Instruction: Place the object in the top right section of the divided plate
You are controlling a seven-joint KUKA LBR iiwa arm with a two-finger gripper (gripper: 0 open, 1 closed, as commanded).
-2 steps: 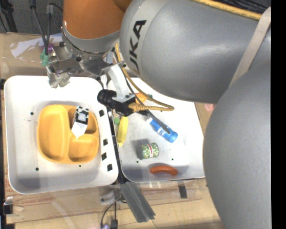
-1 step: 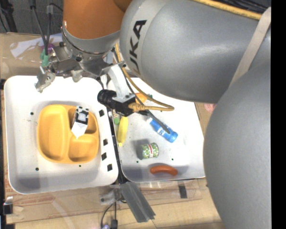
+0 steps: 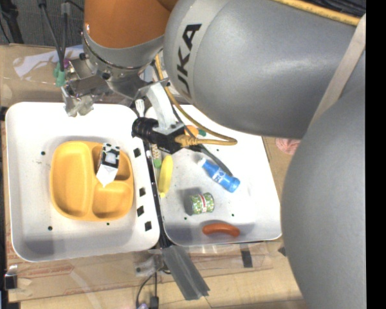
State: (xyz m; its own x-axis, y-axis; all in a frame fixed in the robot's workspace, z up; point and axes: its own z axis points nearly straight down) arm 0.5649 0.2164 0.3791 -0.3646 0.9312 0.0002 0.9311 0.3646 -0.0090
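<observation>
Object sits in the plate's top right section as the arm hangs over the bins

A small black-and-white object (image 3: 109, 165) lies in the yellow plate (image 3: 71, 188) in the left bin (image 3: 26, 237), leaning from the top right section onto the ridge toward the lower section; the tool (image 3: 78, 102) hovers at the bin's far rim, well apart from it, and whether it is open or closed cannot be told. The risk, by the look of it: the object, tilted on the divider, could slide into the lower section, or a careless sweep of the arm (image 3: 244, 50) could nudge the plate. In the right bin (image 3: 267, 192) lie a blue bottle (image 3: 220, 176), a green can (image 3: 202, 203), a yellow piece (image 3: 165, 174) and a red piece (image 3: 220, 229). The arm reads "KA", part of its maker's name; the can's label is too small to read.
</observation>
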